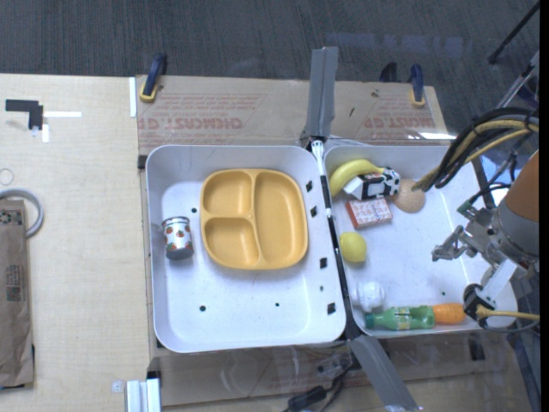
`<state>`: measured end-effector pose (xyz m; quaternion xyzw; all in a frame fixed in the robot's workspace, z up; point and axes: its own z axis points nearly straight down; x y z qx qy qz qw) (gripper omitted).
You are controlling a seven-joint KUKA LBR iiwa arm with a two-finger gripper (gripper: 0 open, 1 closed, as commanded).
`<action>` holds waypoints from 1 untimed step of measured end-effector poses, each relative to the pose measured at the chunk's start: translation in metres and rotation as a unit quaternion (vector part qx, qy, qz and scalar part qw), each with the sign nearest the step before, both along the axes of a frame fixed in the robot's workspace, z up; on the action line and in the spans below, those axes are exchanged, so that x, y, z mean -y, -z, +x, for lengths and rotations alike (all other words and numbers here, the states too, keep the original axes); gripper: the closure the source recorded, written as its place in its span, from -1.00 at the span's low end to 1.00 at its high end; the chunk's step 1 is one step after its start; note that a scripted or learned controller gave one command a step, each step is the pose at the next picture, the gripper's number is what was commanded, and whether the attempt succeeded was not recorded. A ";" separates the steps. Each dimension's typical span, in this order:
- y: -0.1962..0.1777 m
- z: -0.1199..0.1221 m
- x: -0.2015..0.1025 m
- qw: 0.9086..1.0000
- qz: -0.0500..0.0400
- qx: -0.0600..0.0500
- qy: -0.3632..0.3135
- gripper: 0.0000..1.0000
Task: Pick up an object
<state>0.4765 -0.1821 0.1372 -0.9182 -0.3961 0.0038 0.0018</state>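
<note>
Where the pale wooden bench meets dark grey carpet at the top of the view, a brown cardboard sheet lies under the far ends of two white bins, pinned by a blue clamp at its left corner and another at its right. A brown paper bag lies at the bench's left edge. The left bin holds a yellow divided plate near its middle and, just left of the plate, a small can standing upright. The right bin holds a banana at its far left corner, touching a black-and-white toy; a red box lies just in front of them, and a tan ball sits beside the toy on the right. A lemon rests against the bin's left wall, a white ball nearer the front, and along the front wall a green bottle lies on its side, end to end with a carrot. The arm comes in from the right, its orange band at the frame's edge, with yellow and black cables looping above it. The gripper hangs over the right side of the right bin, apart from every object, nothing between its fingers; whether they are spread or closed I cannot tell.
</note>
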 end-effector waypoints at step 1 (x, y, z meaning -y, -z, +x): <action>0.050 0.091 -0.034 0.999 -0.001 0.000 0.039 -1.00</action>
